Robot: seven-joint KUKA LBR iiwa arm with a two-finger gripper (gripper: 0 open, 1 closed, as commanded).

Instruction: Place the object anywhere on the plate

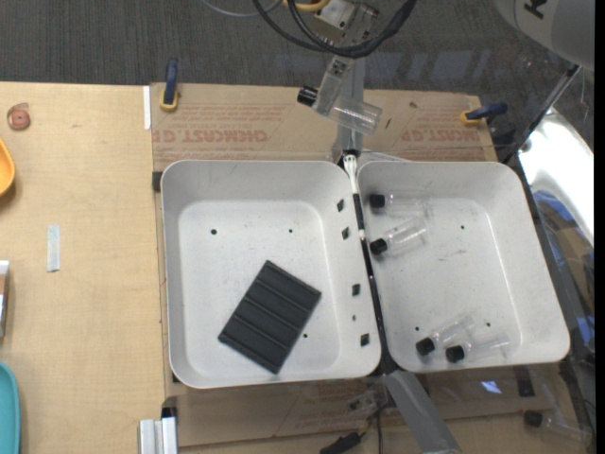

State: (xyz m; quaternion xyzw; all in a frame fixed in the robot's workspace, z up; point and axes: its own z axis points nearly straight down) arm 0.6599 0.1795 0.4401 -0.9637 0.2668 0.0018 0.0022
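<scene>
One vial (352, 113) in the end effector (342, 97) — above bins (180, 253).

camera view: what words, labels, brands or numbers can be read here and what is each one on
"CHEMCAST GP" on the brown cardboard sheet behind the left bin, printed in red and upside down from this view.
The same red print repeats on the cardboard behind the right bin, too faint to read surely.
"KU", cut off by the frame edge, in dark letters on the grey arm at top right.
No readable text on the black plate or the clear vials.
</scene>
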